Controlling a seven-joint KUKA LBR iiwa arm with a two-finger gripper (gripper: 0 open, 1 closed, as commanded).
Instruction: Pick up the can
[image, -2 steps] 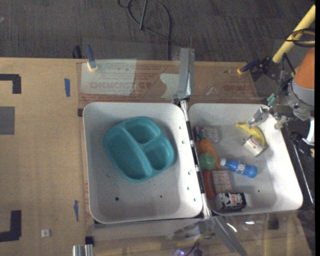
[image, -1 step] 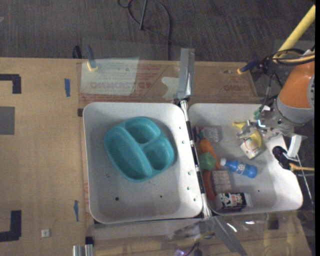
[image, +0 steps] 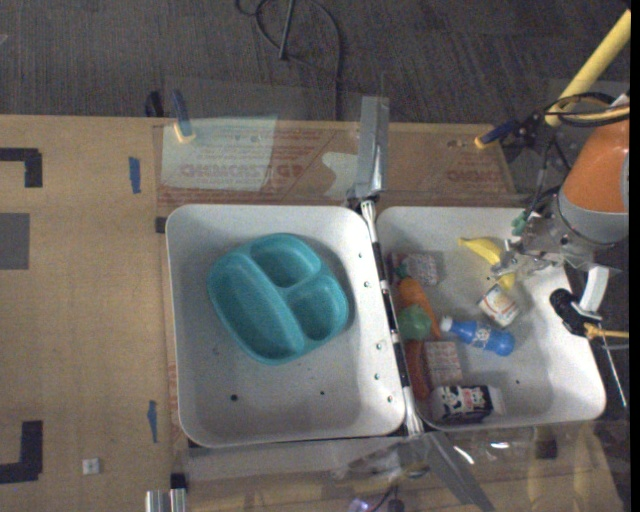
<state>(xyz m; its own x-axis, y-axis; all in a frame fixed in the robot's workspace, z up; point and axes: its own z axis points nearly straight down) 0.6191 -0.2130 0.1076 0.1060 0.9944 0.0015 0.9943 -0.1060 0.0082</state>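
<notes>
- The can (image: 500, 305) looks to be the small pale cylinder lying tilted in the right bin (image: 570, 385), just below the end effector (image: 522, 258); it is too small and blurred to be sure of its label or which end faces up.
- The end effector hangs over the upper right of that bin, close above the can. Whether its fingers are spread or closed I cannot tell, and nothing is visibly gripped between them.
- Risk, as I judge it: the can lies on a slant, so a descent that meets its curved side could roll it away instead of trapping it.
- A blue-capped bottle (image: 480, 338) lies just beside the can on its lower left and could be nudged or seized by mistake.
- A yellow banana (image: 482, 249) sits near the end effector, in the way of any approach from that side.
- Farther left, along the divider, lie an orange and green item (image: 412, 308), a reddish packet (image: 440, 362) and a dark carton (image: 462, 402).
- The left bin (image: 200, 400) on the surface holds a teal divided plate (image: 280, 296), well apart from the work.
</notes>
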